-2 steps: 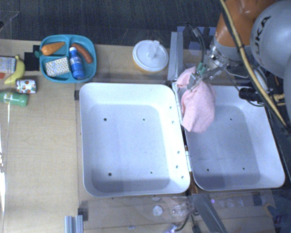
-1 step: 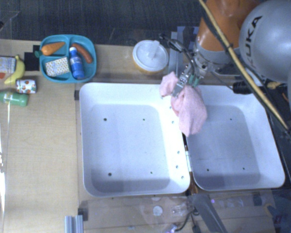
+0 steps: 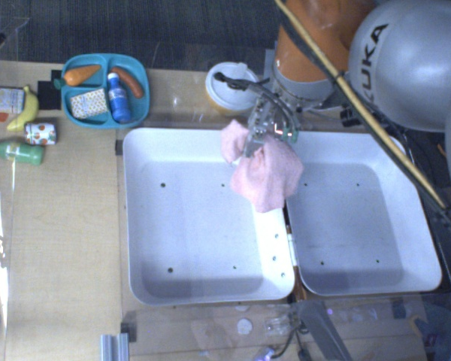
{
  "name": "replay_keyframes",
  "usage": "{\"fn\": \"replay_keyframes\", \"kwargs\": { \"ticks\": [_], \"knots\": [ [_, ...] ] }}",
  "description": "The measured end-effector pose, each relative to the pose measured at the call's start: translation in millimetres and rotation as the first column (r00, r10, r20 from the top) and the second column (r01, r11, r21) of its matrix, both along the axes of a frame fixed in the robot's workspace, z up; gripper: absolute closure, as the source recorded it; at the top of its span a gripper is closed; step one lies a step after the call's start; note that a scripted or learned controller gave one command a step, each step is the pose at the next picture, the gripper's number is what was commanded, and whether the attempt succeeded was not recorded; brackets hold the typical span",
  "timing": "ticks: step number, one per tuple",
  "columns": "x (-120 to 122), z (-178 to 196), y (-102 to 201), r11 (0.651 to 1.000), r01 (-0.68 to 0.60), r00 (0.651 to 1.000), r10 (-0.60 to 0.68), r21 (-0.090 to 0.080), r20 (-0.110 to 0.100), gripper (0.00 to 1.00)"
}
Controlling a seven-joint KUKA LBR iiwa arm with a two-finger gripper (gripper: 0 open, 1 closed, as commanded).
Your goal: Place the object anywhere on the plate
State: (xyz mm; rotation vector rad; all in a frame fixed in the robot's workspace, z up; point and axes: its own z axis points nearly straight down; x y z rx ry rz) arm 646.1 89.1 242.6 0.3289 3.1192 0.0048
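Note:
A pink cloth [image 3: 264,173] hangs crumpled from my gripper [image 3: 264,131], over the seam between the two white bins. The fingers are closed into the cloth's top, and its lower part droops toward the right edge of the left bin [image 3: 180,277]. The blue sectioned plate [image 3: 98,57] sits on the bench at the far left, beyond the left bin's back corner. It holds toy food: a carrot [image 3: 83,74], a sausage [image 3: 132,83], a blue bottle [image 3: 119,100] and a patterned square [image 3: 86,104]. The gripper is well to the right of the plate.
A white bowl with a yellow rim [image 3: 227,86] stands behind the bins, just left of the gripper. A banana [image 3: 26,110], a small can [image 3: 40,133], a green bottle [image 3: 16,152] and a box [image 3: 1,101] lie left of the plate. The right bin [image 3: 361,269] lies under the arm.

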Motion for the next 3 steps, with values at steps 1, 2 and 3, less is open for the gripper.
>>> {"fn": "replay_keyframes", "kwargs": {
  "ticks": [1, 2, 3],
  "knots": [
    [-18, 1, 48, 0.977, -0.213, 0.977, 0.213, -0.001, -0.001, 1.0],
    [-25, -10, 99, 0.977, -0.215, 0.977, 0.215, 0.0, 0.001, 1.0],
    [-25, -9, 99, 0.977, -0.215, 0.977, 0.215, 0.0, 0.002, 0.0]
  ]
}}
